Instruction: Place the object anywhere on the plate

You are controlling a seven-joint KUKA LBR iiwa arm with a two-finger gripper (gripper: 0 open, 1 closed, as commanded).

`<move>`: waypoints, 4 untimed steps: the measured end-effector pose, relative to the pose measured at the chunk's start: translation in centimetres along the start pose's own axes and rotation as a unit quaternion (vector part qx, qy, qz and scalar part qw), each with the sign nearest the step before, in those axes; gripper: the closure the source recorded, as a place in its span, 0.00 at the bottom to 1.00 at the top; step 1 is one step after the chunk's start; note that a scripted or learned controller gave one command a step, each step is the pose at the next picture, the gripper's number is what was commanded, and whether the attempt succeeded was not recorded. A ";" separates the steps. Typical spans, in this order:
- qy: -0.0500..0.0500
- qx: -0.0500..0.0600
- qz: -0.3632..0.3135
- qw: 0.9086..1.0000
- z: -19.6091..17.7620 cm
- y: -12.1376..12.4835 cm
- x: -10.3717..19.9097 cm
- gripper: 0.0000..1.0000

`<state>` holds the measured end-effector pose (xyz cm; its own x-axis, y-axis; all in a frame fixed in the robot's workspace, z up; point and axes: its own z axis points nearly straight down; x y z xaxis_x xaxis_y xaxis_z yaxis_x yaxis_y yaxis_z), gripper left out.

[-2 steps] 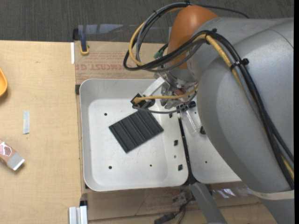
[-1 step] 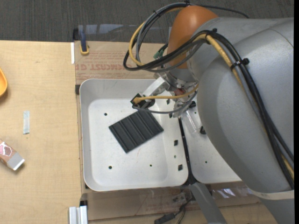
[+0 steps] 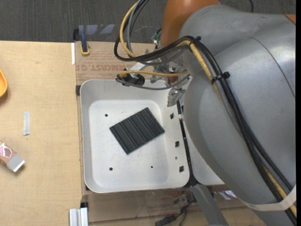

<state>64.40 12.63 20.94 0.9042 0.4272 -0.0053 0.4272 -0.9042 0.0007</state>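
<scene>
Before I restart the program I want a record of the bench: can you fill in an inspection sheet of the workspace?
Surface: wooden bench bearing a shallow white bin; a second bin's corner shows under the arm.
Job's things: dark ribbed rectangular plate lies flat and skewed in the left bin; which object is to be placed cannot be told.
Clutter: small grey strip, a wrapped block and an orange edge on the bench at left.
Grippers: hidden under the grey arm; state cannot be told.
Cables: yellow and black cables loop above the bin.
Surroundings: dark floor beyond the bench.
</scene>
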 end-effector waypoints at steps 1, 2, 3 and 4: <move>0.000 -0.001 0.122 0.993 -1.0 -2.3 1.2 0.00; 0.000 -0.001 0.121 0.993 -8.1 -5.6 1.3 0.00; 0.000 -0.001 0.121 0.993 -16.5 -5.7 1.4 0.00; -0.001 -0.001 0.115 0.993 -22.9 -2.9 1.7 0.00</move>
<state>64.81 16.01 43.82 0.9780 0.2083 -0.0062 0.2083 -0.9780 0.0045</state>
